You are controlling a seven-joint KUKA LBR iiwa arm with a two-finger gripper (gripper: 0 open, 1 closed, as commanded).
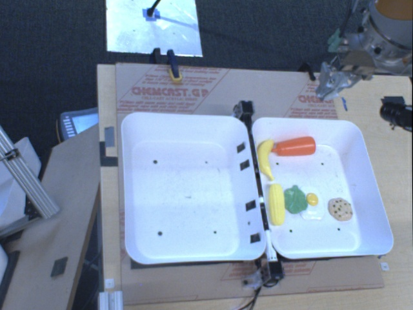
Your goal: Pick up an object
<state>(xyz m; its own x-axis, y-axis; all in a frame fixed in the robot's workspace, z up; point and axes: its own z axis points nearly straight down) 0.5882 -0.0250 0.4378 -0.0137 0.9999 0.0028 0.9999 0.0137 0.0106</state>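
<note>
The right bin (368,166) holds an orange carrot (295,146), a yellow banana (265,157), a yellow corn cob (276,203), a green leafy piece (295,199), a small fried egg (312,200) and a cookie (340,208). My gripper (327,86) hangs high beyond the back edge of the right bin, above the cardboard, well away from every object. Nothing shows between its fingers.
The left bin (129,173) lies beside the right one, joined by a black clipped seam (253,173). A yellow and blue clamp (173,68) stands at the bench's back edge. A silver panel (153,18) lies behind it.
</note>
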